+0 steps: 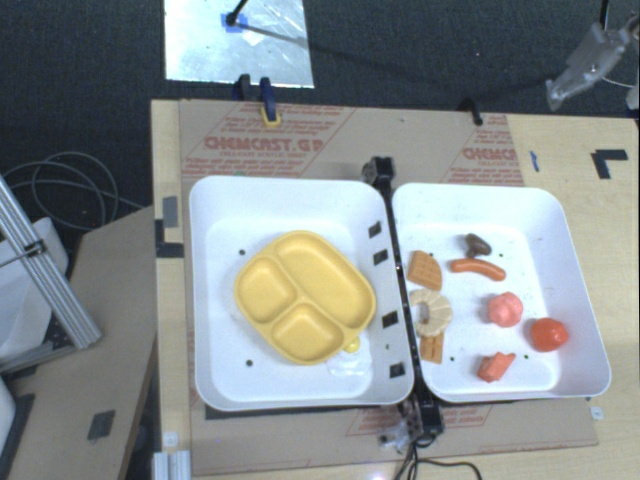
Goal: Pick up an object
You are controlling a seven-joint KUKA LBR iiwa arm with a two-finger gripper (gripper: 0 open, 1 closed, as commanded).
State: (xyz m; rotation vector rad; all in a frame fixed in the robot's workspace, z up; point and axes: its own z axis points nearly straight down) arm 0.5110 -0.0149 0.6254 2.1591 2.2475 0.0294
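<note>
Two shallow white plastic bins sit side by side, likely so pieces can be lifted from one and dropped in the other. The left bin (215, 268) holds a yellow three-compartment plastic tray (303, 295), with something small and clear at its 5 o'clock edge. The right bin (575, 268) holds the candidates: a brown waffle square (424, 269), a pale ring-shaped piece (433, 312), an orange sausage (479, 266), a dark brown lump (477, 243), a pink round piece (505, 309), a red tomato-like ball (547, 334) and a small orange-red chunk (495, 367). The pale grey gripper (592, 60) hangs off the bins at 1 o'clock; whether it is clenched cannot be told.
</note>
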